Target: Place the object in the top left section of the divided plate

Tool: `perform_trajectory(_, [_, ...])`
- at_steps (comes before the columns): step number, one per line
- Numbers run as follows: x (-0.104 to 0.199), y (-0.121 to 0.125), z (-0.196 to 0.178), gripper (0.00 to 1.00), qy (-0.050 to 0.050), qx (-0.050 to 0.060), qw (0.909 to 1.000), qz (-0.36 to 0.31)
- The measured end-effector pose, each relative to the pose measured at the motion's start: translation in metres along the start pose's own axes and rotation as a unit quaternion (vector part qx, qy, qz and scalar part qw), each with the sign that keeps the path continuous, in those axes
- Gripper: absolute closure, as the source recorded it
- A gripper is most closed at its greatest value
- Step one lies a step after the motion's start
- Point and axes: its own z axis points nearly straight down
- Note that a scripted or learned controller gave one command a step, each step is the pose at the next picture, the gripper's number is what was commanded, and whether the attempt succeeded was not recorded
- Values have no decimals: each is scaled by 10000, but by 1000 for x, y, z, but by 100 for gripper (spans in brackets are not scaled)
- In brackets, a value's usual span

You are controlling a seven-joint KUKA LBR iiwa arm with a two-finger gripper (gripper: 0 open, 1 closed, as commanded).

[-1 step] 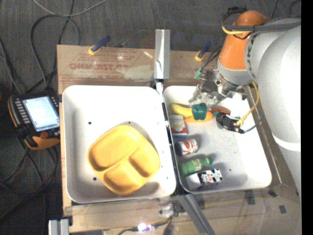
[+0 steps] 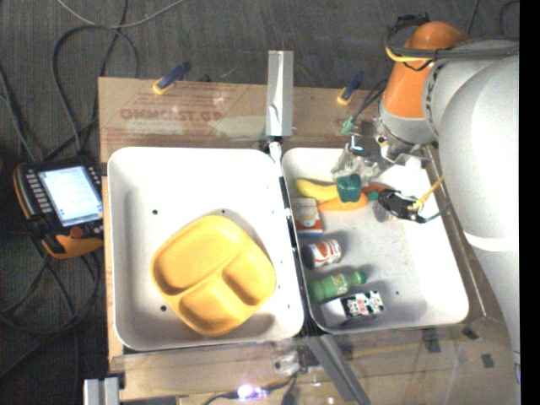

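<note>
Arm: grey with an orange band (image 2: 419,66), reaching in from the right edge of the frame and ending over the upper part of the right bin (image 2: 439,251).
Gripper: the gripper (image 2: 354,169) sits near the top of the right bin, just above the carrot's green end; how far it is opened cannot be told, as the tips are small and blurred against the white.
Carrot: a toy carrot (image 2: 358,194) with a green top lies in the upper part of the right bin, touching or just beside the banana; whether the tool grips it cannot be told.
Banana: a yellow banana (image 2: 315,189) lies just left of the carrot, near the bin's left wall.
Other things in the right bin: a small carton (image 2: 306,215) below the banana, a red and white can (image 2: 322,252) below that, a green bottle (image 2: 334,285) lower still, and a black and white box (image 2: 361,305) at the bottom.
Plate: a yellow divided plate (image 2: 214,274) lies in the lower middle of the left bin (image 2: 135,184), turned at an angle, well apart from the carrot.
Handset: a control handset (image 2: 61,197) with a lit screen lies at the left edge of the frame, on the floor beside the bench.
</note>
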Motion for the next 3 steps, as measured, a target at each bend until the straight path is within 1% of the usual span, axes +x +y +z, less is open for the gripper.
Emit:
perform_trajectory(1, [40, -104, -31, 100, 27, 10, 9996, -285])
perform_trajectory(2, [40, -104, -31, 0, 29, 10, 9996, -285])
perform_trajectory(3, [41, -105, -36, 100, 27, 64, 9995, -301])
